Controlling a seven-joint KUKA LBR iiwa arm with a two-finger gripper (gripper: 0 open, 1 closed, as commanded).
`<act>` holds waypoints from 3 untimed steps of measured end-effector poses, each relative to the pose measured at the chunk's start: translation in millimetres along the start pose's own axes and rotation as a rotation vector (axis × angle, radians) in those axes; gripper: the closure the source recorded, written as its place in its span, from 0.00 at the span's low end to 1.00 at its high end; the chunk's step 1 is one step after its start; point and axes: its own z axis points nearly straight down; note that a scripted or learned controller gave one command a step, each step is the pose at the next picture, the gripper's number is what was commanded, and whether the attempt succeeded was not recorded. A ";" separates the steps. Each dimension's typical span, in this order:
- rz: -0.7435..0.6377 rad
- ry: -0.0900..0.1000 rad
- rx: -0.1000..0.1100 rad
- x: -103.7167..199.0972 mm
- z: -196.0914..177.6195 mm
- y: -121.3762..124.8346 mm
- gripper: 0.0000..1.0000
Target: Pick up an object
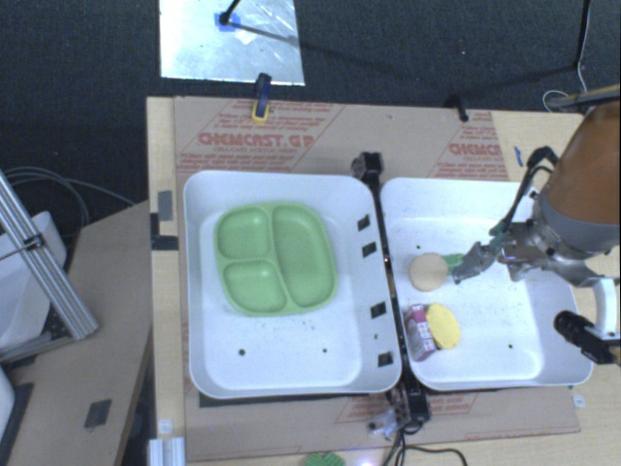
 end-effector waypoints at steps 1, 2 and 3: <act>-0.006 0.003 0.004 65.0 51.1 -0.1 0.00; -0.003 0.001 -0.009 15.2 134.1 -11.4 0.00; 0.000 0.003 -0.012 15.5 123.8 -10.1 1.00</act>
